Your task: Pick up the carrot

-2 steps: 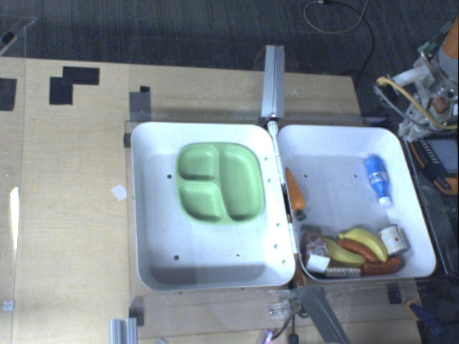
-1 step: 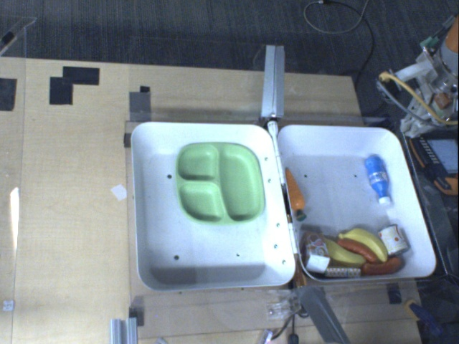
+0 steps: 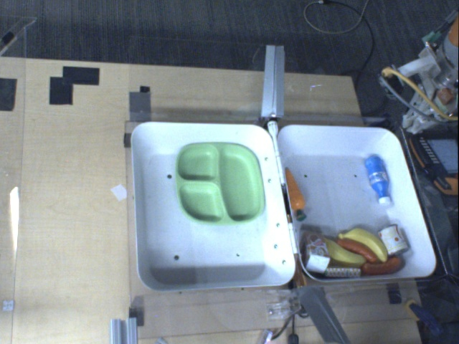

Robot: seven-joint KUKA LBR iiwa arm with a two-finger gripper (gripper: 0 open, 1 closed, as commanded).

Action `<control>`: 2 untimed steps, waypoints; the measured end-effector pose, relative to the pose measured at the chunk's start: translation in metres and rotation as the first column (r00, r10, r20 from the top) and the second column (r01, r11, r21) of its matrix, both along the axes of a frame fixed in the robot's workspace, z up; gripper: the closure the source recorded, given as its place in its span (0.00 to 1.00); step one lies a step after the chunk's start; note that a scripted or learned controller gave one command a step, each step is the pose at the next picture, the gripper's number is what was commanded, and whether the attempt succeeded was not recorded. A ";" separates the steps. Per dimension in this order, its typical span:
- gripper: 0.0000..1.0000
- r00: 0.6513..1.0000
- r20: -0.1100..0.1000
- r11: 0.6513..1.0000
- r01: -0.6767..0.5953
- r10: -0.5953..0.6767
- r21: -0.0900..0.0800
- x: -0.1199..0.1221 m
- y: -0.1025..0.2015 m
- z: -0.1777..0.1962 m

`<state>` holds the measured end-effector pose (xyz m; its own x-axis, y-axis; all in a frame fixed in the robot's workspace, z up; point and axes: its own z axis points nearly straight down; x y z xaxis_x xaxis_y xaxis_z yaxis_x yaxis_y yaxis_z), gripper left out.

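Note:
The carrot [image 3: 293,190] is a slim orange piece lying lengthwise against the left wall of the right bin [image 3: 337,145], close to the divider between the two bins. It lies flat, with nothing touching it. Part of the arm [image 3: 436,74], with yellow cables, sits at the far right edge, beyond the right bin's back right corner and well away from the carrot.
A green compartment plate [image 3: 219,181] lies in the left bin [image 3: 154,213]. In the right bin a blue bottle [image 3: 376,178] lies by the right wall. Bananas [image 3: 358,242], a red item [image 3: 380,266], a small carton [image 3: 394,239] and a packet [image 3: 316,250] crowd the front edge.

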<state>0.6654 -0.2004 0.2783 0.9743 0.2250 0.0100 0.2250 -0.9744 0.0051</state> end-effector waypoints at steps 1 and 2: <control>1.00 1.000 0.003 1.000 -0.007 0.007 -0.001 0.001 0.001 0.012; 1.00 1.000 0.006 1.000 -0.015 0.015 -0.002 0.003 0.003 0.023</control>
<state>0.6681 -0.1976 0.3016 0.9708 0.2392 0.0156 0.2391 -0.9710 0.0083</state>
